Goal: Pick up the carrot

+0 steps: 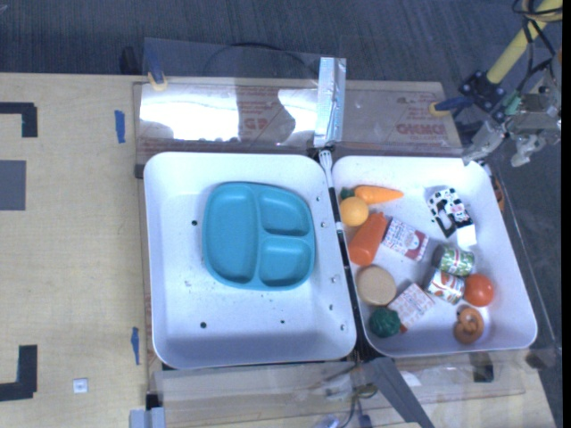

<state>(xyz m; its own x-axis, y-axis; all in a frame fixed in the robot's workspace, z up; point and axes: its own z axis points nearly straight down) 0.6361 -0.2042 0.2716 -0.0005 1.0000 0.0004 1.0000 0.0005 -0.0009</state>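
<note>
In right bin [513, 283]: carrot [378, 194] at far edge, yellow ball [353, 210] touching; pincer [500, 136] state unclear.

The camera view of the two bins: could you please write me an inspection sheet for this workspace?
Surface: wooden bench bearing two shallow white bins.
Job's things: orange tapered carrot at the right bin's far left, beside a yellow ball-shaped fruit.
Clutter: blue divided plate in the left bin; toy foods and small cans around the carrot.
Grippers: gripper above the right bin's far right corner, away from the carrot.
Cables: yellow cable by the arm.
Surroundings: dark floor.
</note>
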